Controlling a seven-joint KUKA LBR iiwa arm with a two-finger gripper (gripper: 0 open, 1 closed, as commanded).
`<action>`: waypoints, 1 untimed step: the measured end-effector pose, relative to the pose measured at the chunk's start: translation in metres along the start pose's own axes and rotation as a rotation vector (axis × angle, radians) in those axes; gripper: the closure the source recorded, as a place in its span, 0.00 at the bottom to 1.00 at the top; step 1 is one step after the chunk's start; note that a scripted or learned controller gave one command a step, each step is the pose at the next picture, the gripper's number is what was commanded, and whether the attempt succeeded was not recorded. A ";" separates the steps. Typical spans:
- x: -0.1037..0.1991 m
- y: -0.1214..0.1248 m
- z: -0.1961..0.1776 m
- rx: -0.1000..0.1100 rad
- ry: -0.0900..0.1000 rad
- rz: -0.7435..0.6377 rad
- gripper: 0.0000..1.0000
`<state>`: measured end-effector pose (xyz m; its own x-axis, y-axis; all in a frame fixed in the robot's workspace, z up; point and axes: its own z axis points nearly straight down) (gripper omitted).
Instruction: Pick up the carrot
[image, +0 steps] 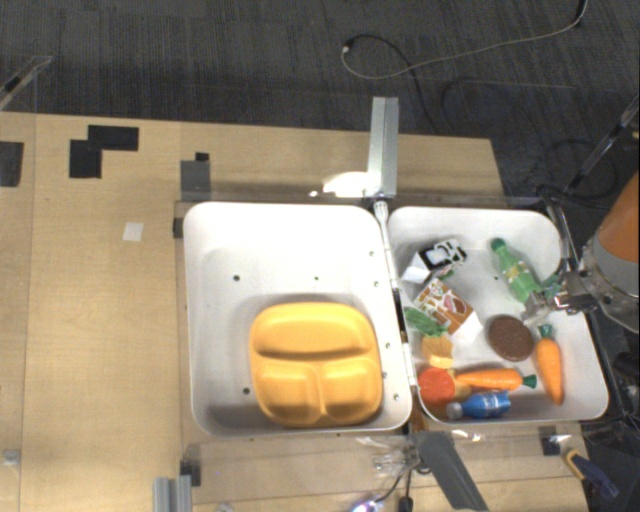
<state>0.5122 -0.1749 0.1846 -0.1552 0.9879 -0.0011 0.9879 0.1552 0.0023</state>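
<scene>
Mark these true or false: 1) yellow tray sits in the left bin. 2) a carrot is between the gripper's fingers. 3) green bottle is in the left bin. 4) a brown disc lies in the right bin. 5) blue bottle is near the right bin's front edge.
1) True: the yellow tray sits in the left bin.
2) False: the carrot lies on the right bin floor, below the gripper.
3) False: the green bottle is in the right bin.
4) True: the brown disc lies there.
5) True: the blue bottle lies by the front edge.

Two white bins on a bench (90, 330): left bin (215, 300) holds a yellow tray (315, 362); right bin (590, 395) holds a carrot (549, 367), green bottle (514, 268) and brown disc (510, 338). Pincer (556, 296) hangs at the bin's right edge, above the carrot.
</scene>
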 end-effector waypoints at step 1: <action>0.035 0.019 -0.051 -0.001 0.000 -0.025 1.00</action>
<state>0.5257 -0.1378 0.2353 -0.1803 0.9836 -0.0011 0.9836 0.1803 0.0030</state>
